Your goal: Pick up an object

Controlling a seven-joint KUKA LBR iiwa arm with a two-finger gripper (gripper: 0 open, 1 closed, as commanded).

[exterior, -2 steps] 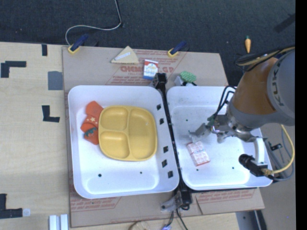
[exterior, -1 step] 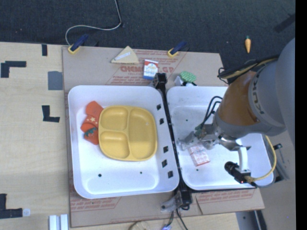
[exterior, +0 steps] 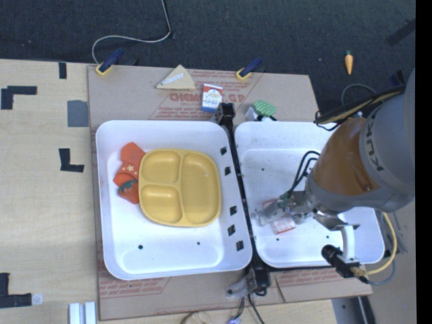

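End effector point(exterior: 273, 210) is low in the right bin point(exterior: 270, 140), near its left wall, reaching in from the right below the grey arm point(exterior: 378, 147) and its orange band point(exterior: 341, 164). Cannot tell how it is set or whether it has hold of anything; the metal parts blur together there. A small white card with red marking point(exterior: 283, 226) lies on the bin floor just beside and below the end effector; contact cannot be judged.

Left bin point(exterior: 108, 201) carries a yellow divided plate point(exterior: 181, 186), three compartments, lying flat near the middle. Orange-red objects point(exterior: 128, 171) sit against the plate's left edge, with a small dark green bit at their lower end.

On the cardboard sheet point(exterior: 297, 93) behind the bins: a tan wedge point(exterior: 177, 78), a small red-and-white box point(exterior: 212, 98), a green item point(exterior: 265, 108) at the right bin's back rim. Two blue-and-yellow clamps point(exterior: 108, 62) hold the sheet's back edge. A small orange carrot-shaped piece point(exterior: 349, 62) lies on the dark floor, well apart.
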